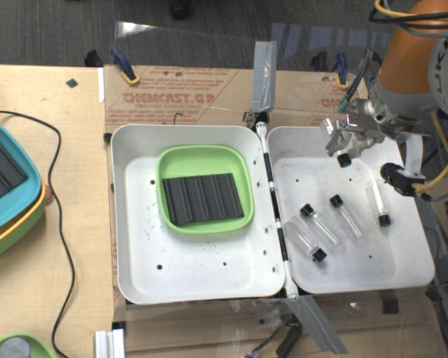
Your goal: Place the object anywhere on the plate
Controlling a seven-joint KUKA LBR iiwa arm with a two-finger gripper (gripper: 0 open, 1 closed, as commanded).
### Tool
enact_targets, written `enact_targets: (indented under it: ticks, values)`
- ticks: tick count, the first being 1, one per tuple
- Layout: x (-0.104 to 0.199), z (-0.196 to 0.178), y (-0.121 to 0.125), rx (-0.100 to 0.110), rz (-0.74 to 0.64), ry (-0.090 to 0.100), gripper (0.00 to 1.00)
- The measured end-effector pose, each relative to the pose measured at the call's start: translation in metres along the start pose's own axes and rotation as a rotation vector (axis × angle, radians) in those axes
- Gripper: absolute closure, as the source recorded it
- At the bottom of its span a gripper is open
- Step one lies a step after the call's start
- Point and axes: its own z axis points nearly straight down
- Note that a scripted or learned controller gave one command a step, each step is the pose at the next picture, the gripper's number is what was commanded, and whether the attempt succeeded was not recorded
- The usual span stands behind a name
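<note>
Vials [342, 216] lie scattered in the right bin [403, 271], clear tubes with black caps, four or so, all flat on the bin floor. One near the middle has its long axis on a diagonal, cap up-left, body running down-right; another [310, 242] below it lies on the same diagonal with its cap at the lower right; a third [378, 202] toward the right wall lies nearly top to bottom with its cap at the lower end. Green plate [239, 166] sits in the left bin [134, 222], square with rounded corners, carrying a dark ribbed rectangular insert [203, 198]. Divider walls of the two bins stand between vials and plate. Pincer [343, 149] hangs over the upper part of the right bin, near its back wall, above and apart from the lying vials; a small black-tipped piece shows at its tip, but cannot tell if fingers are spread or pinching. Tabletop [45, 289] is light wood; cardboard [179, 92] lies behind the bins, a black cable [63, 200] loops at left, stacked teal and green trays [19, 192] sit at the left edge. Grey carpet at the top.
</note>
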Motion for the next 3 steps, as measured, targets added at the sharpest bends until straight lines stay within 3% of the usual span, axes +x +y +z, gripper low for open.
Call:
enact_targets:
  ticks: [1, 2, 3]
  values:
    - [0.000, 0.000, 0.000, -0.001, 0.000, 0.000, 0.00]
    - [-0.038, -0.034, -0.009, -0.002, 0.085, 0.000, 0.00]
    - [-0.072, -0.044, -0.010, 0.000, 0.213, 0.000, 0.00]
